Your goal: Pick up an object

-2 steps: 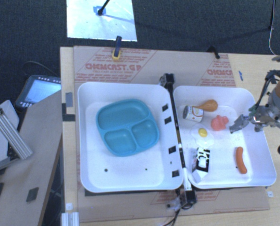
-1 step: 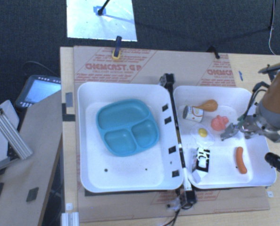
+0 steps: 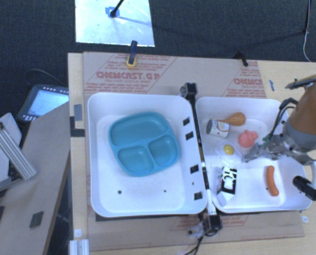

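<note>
Jaws sit low over the right bin [image 3: 264, 106], reaching in from the right at the end of the arm [image 3: 309, 118], with the tip pointing left. Whether they are open or closed cannot be told from this slant, and nothing is seen between them.

Every loose thing lies in that right bin. A pink lump [image 3: 247, 138] rests just beside the tip, on its far side, and whether the two touch is unclear. A small yellow piece [image 3: 229, 149] lies just left of the tip. Toward the far wall a small tin can [image 3: 218, 127] lies on its side, with an orange drumstick-shaped toy [image 3: 235, 119] just beyond it. Near the bin's near-left corner stands a black-and-white carton [image 3: 228, 180], tilted. A red-orange sausage [image 3: 272, 180] lies lengthwise near the near-right side, apart from the rest.

The left bin [image 3: 102, 195] holds a teal divided plate [image 3: 144, 142], flat and slightly turned. Both bins rest on a cardboard sheet [image 3: 163, 70] printed with red lettering, spread over the worktop [image 3: 75, 78]. A yellow clamp [image 3: 131, 61] sits at the sheet's far edge. A tablet [image 3: 41, 104] lies off to the left.
</note>
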{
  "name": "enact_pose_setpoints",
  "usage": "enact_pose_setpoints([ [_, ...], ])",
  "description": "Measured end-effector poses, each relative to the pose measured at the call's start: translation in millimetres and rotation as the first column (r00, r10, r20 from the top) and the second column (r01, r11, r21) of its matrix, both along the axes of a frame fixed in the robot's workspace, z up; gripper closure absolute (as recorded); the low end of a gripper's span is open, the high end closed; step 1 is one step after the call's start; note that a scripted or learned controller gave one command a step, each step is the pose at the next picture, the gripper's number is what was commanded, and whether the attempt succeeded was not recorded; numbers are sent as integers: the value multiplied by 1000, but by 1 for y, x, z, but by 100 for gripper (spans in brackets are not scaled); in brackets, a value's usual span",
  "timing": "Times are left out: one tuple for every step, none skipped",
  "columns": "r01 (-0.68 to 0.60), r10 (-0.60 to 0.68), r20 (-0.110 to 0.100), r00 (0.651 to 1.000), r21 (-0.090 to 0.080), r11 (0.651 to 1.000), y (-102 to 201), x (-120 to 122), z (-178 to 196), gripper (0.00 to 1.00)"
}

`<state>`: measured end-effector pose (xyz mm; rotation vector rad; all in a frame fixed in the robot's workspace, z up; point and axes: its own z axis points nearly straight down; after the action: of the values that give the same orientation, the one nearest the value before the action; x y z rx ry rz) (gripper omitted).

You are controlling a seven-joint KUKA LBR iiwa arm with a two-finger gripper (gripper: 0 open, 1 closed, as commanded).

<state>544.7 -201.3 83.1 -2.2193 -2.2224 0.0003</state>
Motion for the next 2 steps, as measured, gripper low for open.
enact_pose_setpoints([
  [0, 0, 5, 1000, -2, 1000, -1, 1, 13, 100],
  [2, -2, 6, 1000, -2, 1000, -1, -6, 61, 100],
])
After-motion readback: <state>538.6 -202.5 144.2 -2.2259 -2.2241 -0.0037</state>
